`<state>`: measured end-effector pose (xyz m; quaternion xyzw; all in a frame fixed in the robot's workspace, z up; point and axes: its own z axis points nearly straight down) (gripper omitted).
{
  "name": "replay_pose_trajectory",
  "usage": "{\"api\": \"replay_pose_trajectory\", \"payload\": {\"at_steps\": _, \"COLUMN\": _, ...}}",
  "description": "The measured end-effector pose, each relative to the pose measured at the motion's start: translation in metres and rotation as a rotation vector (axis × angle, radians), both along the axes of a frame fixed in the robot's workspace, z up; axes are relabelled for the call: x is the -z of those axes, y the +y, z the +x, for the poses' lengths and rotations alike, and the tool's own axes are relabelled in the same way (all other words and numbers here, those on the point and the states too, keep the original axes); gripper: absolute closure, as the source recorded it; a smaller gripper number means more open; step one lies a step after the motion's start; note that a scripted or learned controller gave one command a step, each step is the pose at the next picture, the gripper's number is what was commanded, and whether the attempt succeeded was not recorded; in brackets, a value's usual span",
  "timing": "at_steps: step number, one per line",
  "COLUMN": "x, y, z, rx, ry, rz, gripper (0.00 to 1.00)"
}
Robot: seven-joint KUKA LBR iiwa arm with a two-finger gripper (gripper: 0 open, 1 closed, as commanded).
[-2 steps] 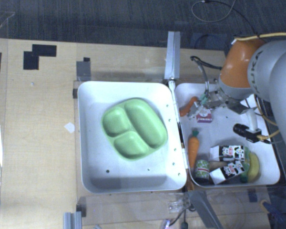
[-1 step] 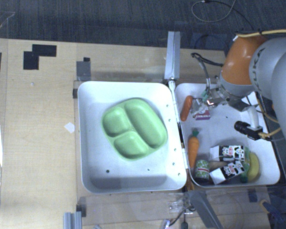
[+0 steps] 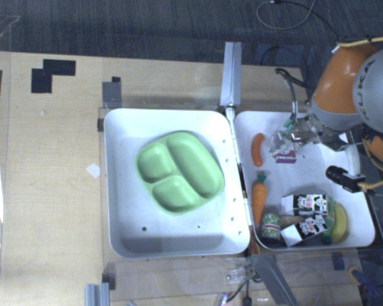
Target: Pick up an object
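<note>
Wooden bench (image 3: 51,171) bears two white bins (image 3: 115,190), side by side.

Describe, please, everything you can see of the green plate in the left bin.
The green plate is a rounded, squarish tray that looks like smooth plastic, pale green and slightly glossy. Raised ridges divide it into three compartments: one large at its right and two smaller at its left. It lies flat and face up, turned at an angle to the walls, near the middle of the left white bin. It rests on the bin's floor and touches nothing else; nothing lies in its compartments.
</note>
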<state>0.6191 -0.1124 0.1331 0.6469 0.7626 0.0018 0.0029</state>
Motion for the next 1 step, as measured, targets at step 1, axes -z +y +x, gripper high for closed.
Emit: {"api": "replay_pose_trajectory", "payload": {"at_steps": 1, "x": -0.1139, "y": 0.1103, "z": 0.0281, "rx": 0.299, "ry": 0.0, "rz": 0.003, "gripper": 1.0}}
